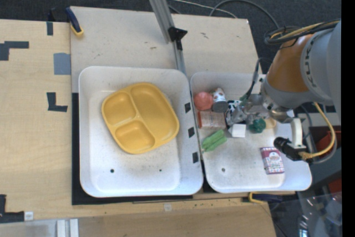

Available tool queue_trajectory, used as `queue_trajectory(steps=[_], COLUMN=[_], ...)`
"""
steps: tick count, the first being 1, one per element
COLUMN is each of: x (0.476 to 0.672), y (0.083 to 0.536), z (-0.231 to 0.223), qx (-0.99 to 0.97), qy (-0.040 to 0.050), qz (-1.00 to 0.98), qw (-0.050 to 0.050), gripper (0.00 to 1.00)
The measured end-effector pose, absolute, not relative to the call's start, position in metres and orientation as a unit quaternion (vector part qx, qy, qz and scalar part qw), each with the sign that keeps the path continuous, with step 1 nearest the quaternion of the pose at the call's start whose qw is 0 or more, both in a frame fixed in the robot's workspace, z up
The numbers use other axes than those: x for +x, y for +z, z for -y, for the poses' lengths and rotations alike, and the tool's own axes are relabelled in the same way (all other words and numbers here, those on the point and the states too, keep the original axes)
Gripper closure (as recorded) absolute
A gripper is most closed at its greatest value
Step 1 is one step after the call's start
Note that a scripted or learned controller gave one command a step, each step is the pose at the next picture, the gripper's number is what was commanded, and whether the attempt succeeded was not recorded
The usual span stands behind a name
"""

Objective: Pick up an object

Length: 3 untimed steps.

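Tool (242,117) hangs low over the right bin (288,181), among clutter near its far edge. Touching it lie a white block (238,131) and a green object (257,126). Its grip state I cannot tell.

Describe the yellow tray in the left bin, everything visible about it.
The yellow tray is a rounded-square divided plate, apparently plastic, with three compartments: one along its left side, one at the upper right and a smaller one at the bottom. It lies flat and right side up, turned at a slant to the bin's walls, in the upper middle of the left bin. Its compartments hold nothing. It rests on the bin floor alone; nothing else touches it.
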<state>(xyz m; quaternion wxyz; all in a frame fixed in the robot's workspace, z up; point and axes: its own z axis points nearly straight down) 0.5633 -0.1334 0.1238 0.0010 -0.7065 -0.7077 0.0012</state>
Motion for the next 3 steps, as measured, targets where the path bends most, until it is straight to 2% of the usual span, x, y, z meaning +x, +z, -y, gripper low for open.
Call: queue_trajectory(steps=[3], x=[0.571], y=[0.271], z=[0.137], qx=[-0.706], qy=[-0.0009], qz=[0.708], qw=[-0.002], gripper=[1.00])
